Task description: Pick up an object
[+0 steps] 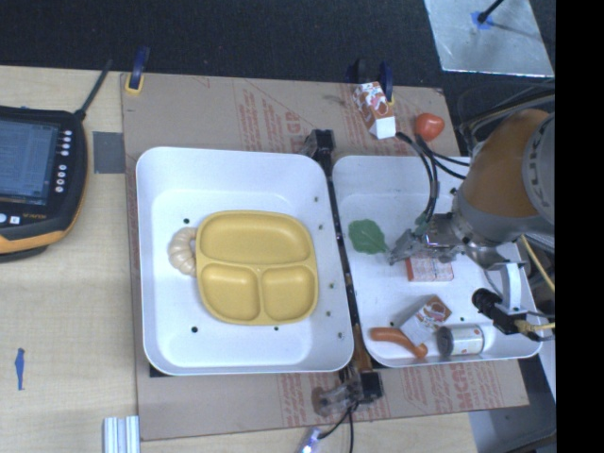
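Bench (57, 347) under cardboard sheet (236, 111)

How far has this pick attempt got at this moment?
Done: the arm has reached into the right bin, with the gripper low between the green leaf-shaped item and the red-and-white packet. In hand: nothing shows between the fingers. Left: closing on an object and lifting it. The packet, leaf, orange sausage-shaped item and small can all lie on the bin floor.

A grey arm (500, 217) with a broad orange band, black cables, and a small metal tool (415, 244).
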You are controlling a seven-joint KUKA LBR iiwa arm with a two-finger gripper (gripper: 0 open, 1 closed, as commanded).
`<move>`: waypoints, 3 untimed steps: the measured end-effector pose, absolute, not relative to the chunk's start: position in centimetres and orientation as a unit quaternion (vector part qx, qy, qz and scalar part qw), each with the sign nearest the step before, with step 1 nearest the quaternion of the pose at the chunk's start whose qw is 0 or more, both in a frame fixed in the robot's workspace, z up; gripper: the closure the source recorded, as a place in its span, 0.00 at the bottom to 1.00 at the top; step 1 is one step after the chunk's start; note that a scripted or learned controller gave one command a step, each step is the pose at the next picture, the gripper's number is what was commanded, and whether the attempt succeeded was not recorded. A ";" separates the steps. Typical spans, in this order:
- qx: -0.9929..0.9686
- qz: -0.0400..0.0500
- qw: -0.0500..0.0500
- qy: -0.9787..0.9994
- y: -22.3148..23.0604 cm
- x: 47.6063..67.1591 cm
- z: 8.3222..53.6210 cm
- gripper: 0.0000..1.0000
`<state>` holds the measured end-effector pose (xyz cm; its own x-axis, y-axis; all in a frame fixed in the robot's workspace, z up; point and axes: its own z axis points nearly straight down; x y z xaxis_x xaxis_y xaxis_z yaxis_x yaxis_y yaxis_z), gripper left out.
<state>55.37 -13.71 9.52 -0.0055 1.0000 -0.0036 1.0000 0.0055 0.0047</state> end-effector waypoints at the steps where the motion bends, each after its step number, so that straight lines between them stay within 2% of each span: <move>1: 0.705 -0.001 0.004 0.709 -14.0 55.4 10.6 1.00; 2: 0.705 -0.001 0.004 0.709 -14.0 55.4 10.6 0.00; 3: 0.704 -0.002 0.004 0.710 -14.0 55.4 11.6 1.00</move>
